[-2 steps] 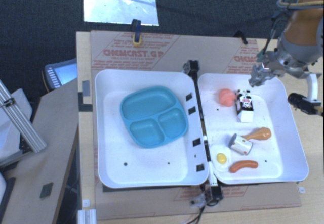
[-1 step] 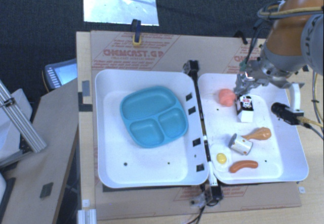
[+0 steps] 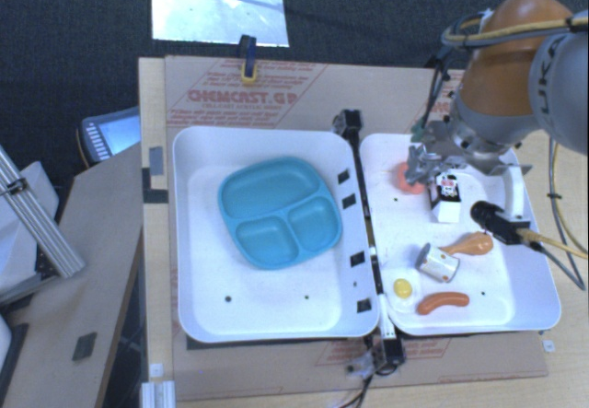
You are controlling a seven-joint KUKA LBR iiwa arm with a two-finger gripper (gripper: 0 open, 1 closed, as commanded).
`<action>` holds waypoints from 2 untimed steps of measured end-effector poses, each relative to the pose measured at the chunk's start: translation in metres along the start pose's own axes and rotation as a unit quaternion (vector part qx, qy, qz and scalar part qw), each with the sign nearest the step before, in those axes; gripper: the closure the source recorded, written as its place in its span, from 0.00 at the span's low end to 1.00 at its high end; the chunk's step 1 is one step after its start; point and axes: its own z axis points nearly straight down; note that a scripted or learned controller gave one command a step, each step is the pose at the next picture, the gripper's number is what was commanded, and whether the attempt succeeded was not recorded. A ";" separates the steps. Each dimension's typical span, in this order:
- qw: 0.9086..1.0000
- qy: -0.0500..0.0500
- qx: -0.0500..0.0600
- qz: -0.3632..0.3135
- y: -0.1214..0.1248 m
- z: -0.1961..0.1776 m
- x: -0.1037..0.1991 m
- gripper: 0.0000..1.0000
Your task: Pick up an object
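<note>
My gripper point(image 3: 420, 163) hangs low over the far left part of the right bin point(image 3: 529, 291), under the grey and orange arm point(image 3: 502, 75). Directly beneath and left of it lies a red-orange round object point(image 3: 407, 178), partly hidden by the gripper. A small white and black carton point(image 3: 448, 198) stands just to the right of the gripper. Further forward lie an orange drumstick-shaped toy point(image 3: 470, 245), a small silver can point(image 3: 437, 262) on its side, a toy fried egg point(image 3: 402, 287) and a brown sausage point(image 3: 443, 303).
A blue three-compartment plate point(image 3: 279, 210) sits in the left bin point(image 3: 198, 305). A black divider point(image 3: 362, 213) runs between the bins. A black cable-ended part point(image 3: 497, 220) reaches over the right bin near the drumstick.
</note>
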 end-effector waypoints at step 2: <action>1.000 0.000 0.001 0.000 -0.048 0.012 0.087 1.00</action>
